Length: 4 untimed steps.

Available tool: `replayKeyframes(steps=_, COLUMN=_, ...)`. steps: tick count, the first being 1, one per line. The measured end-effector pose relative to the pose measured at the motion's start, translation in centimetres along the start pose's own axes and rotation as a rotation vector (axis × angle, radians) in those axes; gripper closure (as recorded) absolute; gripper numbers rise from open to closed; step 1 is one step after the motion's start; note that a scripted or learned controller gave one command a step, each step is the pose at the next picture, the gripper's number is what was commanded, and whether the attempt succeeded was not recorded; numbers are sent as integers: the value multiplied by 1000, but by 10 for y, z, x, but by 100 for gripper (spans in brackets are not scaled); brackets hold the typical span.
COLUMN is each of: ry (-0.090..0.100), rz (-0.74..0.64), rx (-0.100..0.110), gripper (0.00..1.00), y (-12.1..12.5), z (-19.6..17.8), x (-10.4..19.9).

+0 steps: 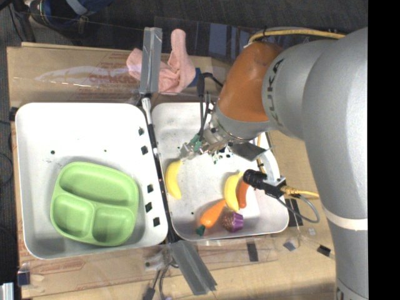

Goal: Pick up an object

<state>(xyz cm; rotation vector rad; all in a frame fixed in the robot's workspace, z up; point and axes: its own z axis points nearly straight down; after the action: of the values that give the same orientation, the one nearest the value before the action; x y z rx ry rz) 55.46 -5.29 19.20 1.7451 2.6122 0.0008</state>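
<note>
Two bananas (173,179) (232,191) are lying lengthwise toward my bin's (187,114) far edge; I cannot tell whether my claw (209,144) is clenching.

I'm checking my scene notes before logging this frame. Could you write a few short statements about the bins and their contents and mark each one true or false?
1. The green three-compartment plastic tray lies in the left white bin. True.
2. The orange carrot lies on the green tray. False: it lies in the right white bin.
3. Two yellow bananas lie in the right bin. True.
4. The purple object sits at the right bin's far edge. False: it sits at the near edge, beside the carrot.
</note>
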Motion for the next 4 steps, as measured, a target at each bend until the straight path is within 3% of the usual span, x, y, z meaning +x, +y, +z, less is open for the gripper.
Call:
replayKeyframes(steps=1, ry=1, rz=-23, rx=3, gripper=100, y=-25, z=101, x=-42)
replayKeyframes(steps=2, ry=-13, rz=-15, rx=0, gripper=0, y=-27, z=98, x=-49)
replayKeyframes(steps=3, ry=1, rz=-17, rx=1, gripper=0, y=-110, z=100, x=-62)
replayKeyframes(steps=4, ry=1, rz=-23, rx=1, gripper=100, y=-109, z=90, x=-62)
